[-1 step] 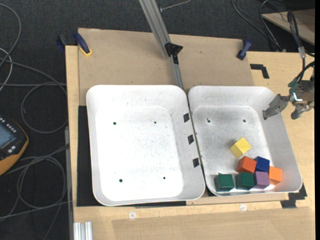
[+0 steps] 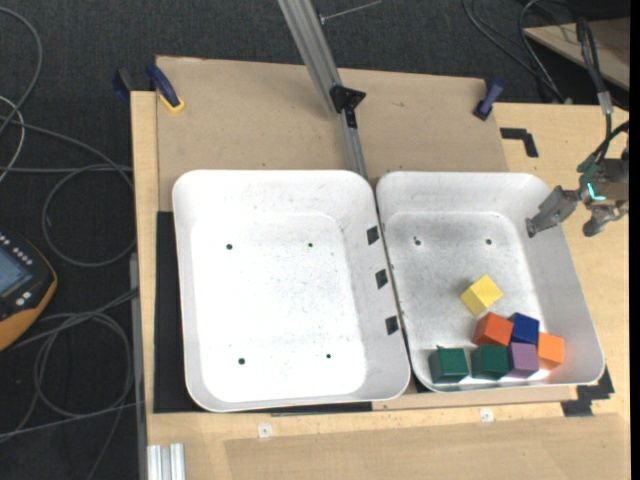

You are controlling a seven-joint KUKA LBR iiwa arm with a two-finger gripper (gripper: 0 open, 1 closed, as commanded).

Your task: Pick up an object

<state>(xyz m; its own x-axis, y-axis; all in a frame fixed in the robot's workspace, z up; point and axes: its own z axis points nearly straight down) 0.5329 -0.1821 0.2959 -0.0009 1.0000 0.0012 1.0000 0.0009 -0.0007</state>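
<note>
Yellow cube (image 2: 482, 294) tilted, alone; other cubes (image 2: 497, 348) clustered at right bin (image 2: 440, 193) near edge.

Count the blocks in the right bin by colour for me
Yellow block: 1
Orange blocks: 2
Blue block: 1
Purple block: 1
Green blocks: 2
Total: 7 blocks

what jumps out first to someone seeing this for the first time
A cluster of coloured blocks sits in the near corner of the right bin: a yellow block slightly apart, with orange, blue, purple and green ones packed just below it. The gripper hangs over that bin's far right rim, apart from the blocks.
</note>
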